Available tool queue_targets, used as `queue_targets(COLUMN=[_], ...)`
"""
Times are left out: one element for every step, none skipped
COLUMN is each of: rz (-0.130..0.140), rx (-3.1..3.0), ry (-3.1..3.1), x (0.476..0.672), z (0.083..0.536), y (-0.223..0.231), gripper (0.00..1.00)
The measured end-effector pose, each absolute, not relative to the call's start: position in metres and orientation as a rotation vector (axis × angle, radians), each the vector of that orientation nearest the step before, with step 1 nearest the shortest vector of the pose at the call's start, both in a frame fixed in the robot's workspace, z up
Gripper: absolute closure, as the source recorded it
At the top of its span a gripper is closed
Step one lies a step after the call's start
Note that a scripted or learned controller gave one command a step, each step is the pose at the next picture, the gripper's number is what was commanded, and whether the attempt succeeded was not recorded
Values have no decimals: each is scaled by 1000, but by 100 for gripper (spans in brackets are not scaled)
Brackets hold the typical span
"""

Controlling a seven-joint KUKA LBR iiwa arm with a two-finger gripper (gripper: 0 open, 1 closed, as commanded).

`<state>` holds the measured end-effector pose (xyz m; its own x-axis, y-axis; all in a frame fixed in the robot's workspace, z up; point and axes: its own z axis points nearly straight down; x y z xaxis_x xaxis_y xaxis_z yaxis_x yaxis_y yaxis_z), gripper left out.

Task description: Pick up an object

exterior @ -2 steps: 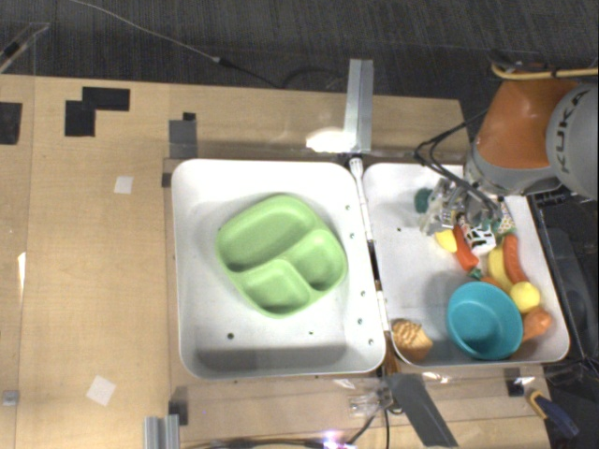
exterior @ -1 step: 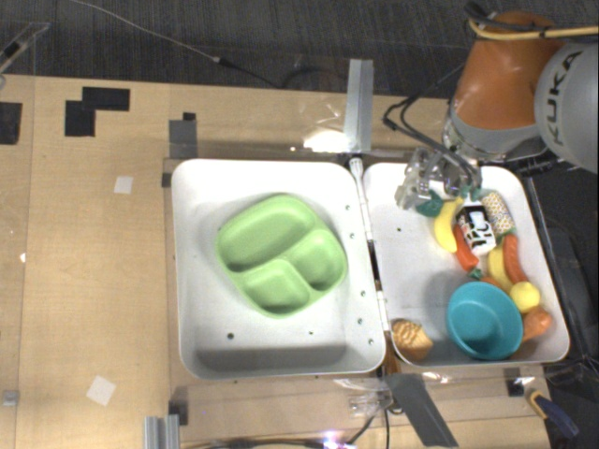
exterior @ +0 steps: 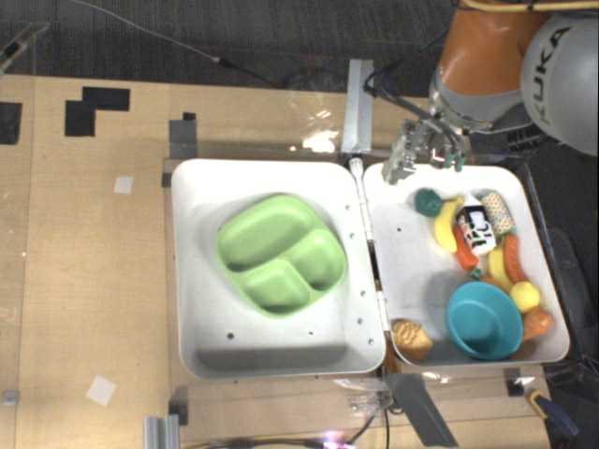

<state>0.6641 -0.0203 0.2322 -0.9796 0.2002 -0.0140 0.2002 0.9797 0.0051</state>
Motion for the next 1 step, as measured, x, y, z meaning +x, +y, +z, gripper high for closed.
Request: queue_targets(rz=[6], rx=[310], ry=[3103], x=[666], z=[245], y=[-21], gripper=[100])
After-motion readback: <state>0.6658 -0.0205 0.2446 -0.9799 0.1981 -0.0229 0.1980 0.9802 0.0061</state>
